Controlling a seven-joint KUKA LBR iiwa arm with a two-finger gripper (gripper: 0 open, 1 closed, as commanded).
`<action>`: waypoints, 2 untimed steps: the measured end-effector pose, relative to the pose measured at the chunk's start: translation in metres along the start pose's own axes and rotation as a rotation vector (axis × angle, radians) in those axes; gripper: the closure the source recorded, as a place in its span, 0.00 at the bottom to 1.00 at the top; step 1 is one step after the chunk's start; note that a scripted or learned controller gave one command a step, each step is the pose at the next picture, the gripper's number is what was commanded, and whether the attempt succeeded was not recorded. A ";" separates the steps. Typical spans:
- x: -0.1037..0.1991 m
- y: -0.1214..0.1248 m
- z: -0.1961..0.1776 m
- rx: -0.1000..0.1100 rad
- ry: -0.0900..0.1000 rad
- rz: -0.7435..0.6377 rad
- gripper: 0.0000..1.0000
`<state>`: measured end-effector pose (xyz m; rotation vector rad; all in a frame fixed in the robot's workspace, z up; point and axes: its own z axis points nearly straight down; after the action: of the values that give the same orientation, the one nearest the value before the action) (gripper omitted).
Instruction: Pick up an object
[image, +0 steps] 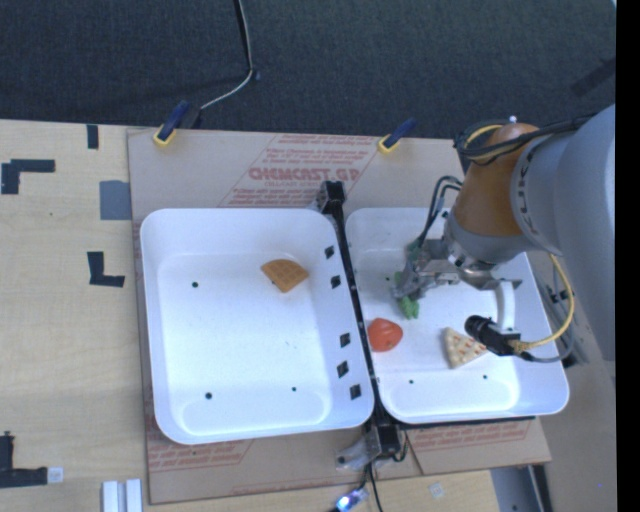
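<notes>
My gripper (413, 283) is low in the right bin (520, 400), near its left-centre, under the grey wrist and orange band. A small green object (408, 304) lies right at the gripper's tip, partly covered by it. A red rounded object (385, 334) rests just below, close to the bins' divider. Right of that lies a tan wedge-shaped piece (462, 347). In the left bin (180, 400), an orange-brown flat piece (285, 274) sits toward the upper right.
A black divider strip (345, 300) runs between the bins. The arm and its yellow cable (560, 330) cover the right bin's right side. Cardboard (300, 170) lies under both bins, held by blue-yellow clamps.
</notes>
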<state>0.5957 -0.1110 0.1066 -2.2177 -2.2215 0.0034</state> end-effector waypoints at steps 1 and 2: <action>0.075 0.020 -0.083 -0.011 0.001 -0.007 1.00; 0.124 0.075 -0.078 -0.006 0.001 -0.005 1.00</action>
<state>0.6704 0.0131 0.1841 -2.2145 -2.2299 -0.0046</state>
